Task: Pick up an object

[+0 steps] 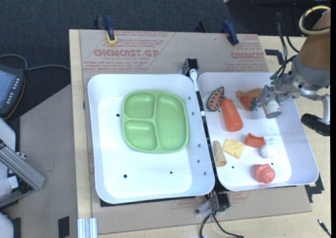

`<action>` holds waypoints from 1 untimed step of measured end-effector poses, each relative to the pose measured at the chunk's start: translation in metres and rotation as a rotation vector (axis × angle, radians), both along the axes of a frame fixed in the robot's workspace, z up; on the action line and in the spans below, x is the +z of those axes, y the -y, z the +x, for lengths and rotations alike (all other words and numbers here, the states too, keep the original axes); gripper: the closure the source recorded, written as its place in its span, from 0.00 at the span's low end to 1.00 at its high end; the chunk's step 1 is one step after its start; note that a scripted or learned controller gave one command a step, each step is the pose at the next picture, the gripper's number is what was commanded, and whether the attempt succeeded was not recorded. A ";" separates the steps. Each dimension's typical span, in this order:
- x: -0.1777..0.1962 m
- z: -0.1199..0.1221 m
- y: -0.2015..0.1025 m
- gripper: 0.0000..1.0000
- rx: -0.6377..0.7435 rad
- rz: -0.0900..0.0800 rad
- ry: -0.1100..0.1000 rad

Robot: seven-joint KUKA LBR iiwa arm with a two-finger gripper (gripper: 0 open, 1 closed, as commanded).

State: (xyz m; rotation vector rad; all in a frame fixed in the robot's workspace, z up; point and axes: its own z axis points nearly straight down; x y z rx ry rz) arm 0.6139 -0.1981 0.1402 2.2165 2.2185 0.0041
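A: Nearest us, the red lump sits by the right bin's front wall. Which step?

B: Approach, I'd judge. The end effector hovers over the orange piece near the back rim; whether it's open or closed, I can't tell.

A: Next?

B: Descend squarely. The carrot crowds its left; the bin's middle offers room.

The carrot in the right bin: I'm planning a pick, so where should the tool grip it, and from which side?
Probably across the middle of the carrot, coming straight down from above. It lies flat and long, running up and down the view, so the narrow width suits the fingers. The watermelon slice crowds its upper end; the middle has room either side.
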 end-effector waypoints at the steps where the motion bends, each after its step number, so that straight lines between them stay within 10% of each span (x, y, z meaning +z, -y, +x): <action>1: 0.064 -0.001 0.004 1.00 0.000 -0.001 0.003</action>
